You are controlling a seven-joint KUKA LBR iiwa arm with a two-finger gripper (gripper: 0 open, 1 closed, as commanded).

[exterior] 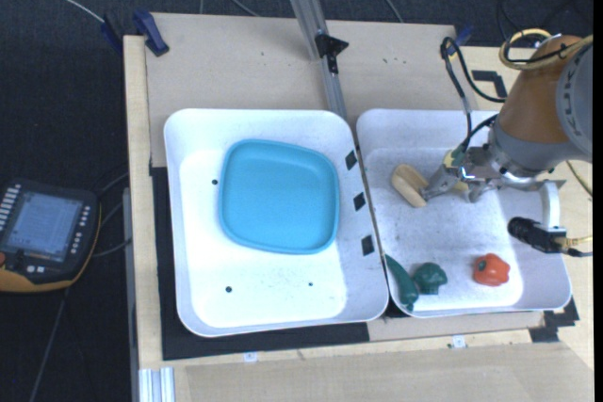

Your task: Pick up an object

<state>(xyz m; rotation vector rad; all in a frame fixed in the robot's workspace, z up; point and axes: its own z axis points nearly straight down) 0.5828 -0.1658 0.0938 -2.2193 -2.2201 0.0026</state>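
1. Here, take the right bin point(382, 132) as the landmark: the tan wooden piece point(409, 184) lies in its upper left part, near the divider between the bins.
2. The gripper point(441, 186) sits just right of that piece, close to or touching it; whether the jaws are spread or pinching, I cannot tell.
3. To grasp well, probably centre the jaws across the piece's narrow width before closing.
4. Keep clear of the red object point(490, 269) and green object point(431, 276) near the bin's lower edge.
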